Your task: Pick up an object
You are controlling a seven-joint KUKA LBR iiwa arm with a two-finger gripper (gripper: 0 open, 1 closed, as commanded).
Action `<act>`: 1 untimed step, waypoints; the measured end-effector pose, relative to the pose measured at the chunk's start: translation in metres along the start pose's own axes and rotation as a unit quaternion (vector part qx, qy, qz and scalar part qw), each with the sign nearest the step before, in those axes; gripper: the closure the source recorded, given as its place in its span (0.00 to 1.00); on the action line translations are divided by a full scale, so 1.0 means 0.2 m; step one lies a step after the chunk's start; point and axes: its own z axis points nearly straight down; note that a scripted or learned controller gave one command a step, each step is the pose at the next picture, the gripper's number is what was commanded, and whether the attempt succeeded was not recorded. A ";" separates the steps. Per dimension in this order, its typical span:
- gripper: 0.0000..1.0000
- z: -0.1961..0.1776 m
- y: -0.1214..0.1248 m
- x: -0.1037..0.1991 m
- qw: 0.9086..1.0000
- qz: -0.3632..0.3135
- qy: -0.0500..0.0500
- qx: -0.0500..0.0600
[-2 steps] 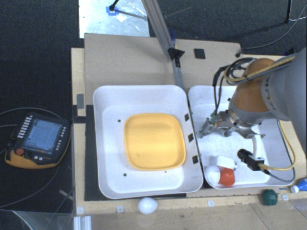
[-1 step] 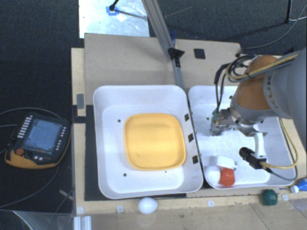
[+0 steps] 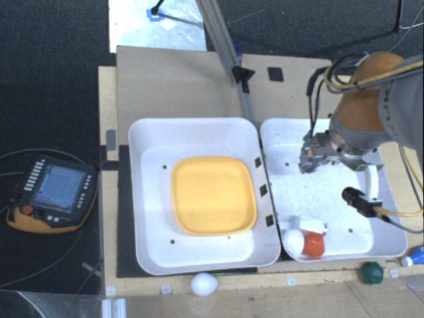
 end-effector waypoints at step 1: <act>1.00 -0.22 0.00 -0.03 1.000 0.000 0.000 0.000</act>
